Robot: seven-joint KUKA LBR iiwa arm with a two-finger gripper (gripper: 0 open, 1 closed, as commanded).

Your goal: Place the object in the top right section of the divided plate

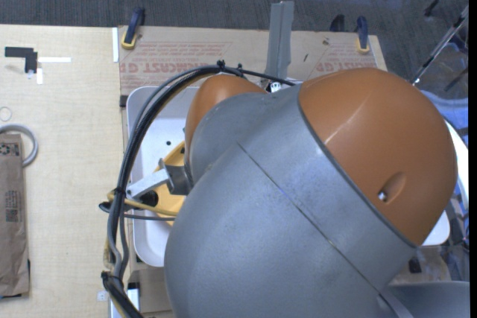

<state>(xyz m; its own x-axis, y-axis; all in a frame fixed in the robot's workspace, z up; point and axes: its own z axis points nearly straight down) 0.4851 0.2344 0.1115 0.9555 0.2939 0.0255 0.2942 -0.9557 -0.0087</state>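
Note:
My grey arm [298, 220] with its orange bands reaches in from the right and covers most of both bins. Its wrist end with the gripper [177, 176] hangs low over the left part of the left white bin [141, 123]. The arm's body hides whatever lies under the gripper. Only a strip of that bin's white floor and left wall is visible, with nothing lying on it. The arm hides the rest of the bin floors.
Black cables [138, 153] loop from the wrist over the bin's left rim. The bins rest on a cardboard sheet [194, 59] held by two clamps [133, 26] at the back. A grey post [281, 41] stands behind. A brown paper bag [11, 220] lies at far left.

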